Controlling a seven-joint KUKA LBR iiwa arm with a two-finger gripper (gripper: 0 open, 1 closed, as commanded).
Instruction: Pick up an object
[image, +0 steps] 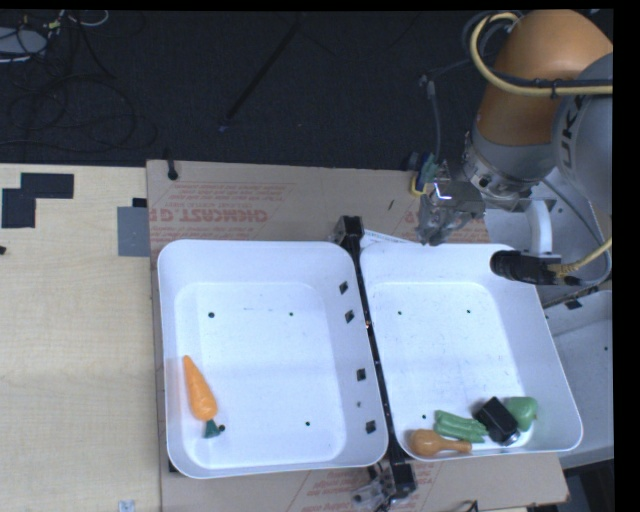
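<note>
An orange carrot (199, 391) with a green stub lies in the left bin (255, 262) near its front left corner. In the right bin (470, 260), at the front right corner, sit a green vegetable (461, 426), a black block (496, 419), a green piece (522, 408) and an orange pear-shaped item (436, 443), close together. My gripper (436, 232) hangs above the back edge of the right bin, far from all of these, with nothing seen in it.
A black divider clip strip (360, 330) runs between the two bins. Both bins rest on a cardboard sheet (260, 200). A black handle-like part (525, 267) juts over the right bin's back right corner. Cables lie on the dark floor behind.
</note>
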